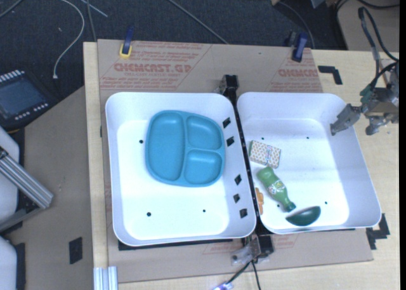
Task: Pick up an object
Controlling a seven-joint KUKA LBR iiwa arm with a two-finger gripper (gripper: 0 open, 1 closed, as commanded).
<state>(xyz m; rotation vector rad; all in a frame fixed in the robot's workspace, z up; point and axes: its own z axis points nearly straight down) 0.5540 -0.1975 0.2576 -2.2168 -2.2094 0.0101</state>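
Gripper open and empty at right bin rim; green bottle lies against dark scoop, so grasp may slip.

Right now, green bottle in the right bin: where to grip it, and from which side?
Take the green bottle across its wide body, above the narrow neck, coming straight down. It lies flat on the right bin floor, slanting from upper left to lower right, so the fingers should straddle it crosswise. The dark green spoon sits close to its neck end.
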